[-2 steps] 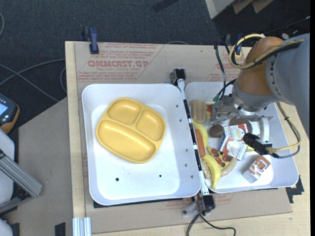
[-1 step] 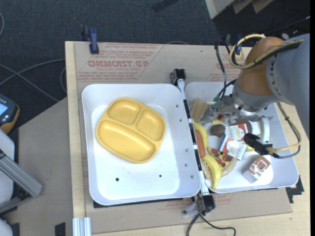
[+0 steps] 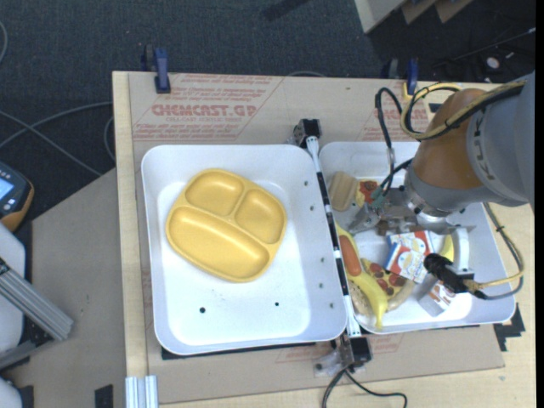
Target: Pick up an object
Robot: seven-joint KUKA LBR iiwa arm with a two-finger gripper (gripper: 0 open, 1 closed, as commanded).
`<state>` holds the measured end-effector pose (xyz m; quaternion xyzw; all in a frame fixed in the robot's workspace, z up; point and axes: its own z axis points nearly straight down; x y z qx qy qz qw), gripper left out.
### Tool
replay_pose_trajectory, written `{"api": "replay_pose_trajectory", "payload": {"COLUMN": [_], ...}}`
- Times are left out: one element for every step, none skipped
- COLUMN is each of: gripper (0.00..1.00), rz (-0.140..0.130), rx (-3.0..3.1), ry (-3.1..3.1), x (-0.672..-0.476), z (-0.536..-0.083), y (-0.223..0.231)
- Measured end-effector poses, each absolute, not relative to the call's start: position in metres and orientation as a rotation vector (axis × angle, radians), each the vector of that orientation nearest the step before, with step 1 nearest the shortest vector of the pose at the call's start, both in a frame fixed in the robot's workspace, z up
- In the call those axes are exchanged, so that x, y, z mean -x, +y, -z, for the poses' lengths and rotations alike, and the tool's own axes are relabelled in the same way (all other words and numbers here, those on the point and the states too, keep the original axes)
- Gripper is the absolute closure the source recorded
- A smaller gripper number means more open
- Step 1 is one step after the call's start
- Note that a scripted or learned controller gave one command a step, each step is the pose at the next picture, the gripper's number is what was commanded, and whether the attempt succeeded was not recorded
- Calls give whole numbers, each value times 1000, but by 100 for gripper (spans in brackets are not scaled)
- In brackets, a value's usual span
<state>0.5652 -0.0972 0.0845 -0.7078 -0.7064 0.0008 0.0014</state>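
The right bin holds a heap of small items. Among them are a tan bread-like piece, a red-orange sausage shape, a yellow banana and a white carton with blue and red print. My gripper reaches down into the middle of this bin from the right, under the orange band of the arm. It sits low over the clutter between the tan piece and the carton. Its tips are lost against the items beneath.
In the left bin lies a yellow divided plate. A black rail runs between the two bins. Cables loop near the arm at the right bin's far edge. A small packet lies near that bin's front right.
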Motion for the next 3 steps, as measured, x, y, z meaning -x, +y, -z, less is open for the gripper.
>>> {"api": "replay_pose_trajectory", "payload": {"gripper": [0, 0, 0], "rz": [4, -4, 1], "rx": [2227, 2220, 2220], "ry": [-2228, -2217, -2226], "x": [-641, -574, -613], "z": [-86, -85, -85], "y": [-149, -119, -108]}}
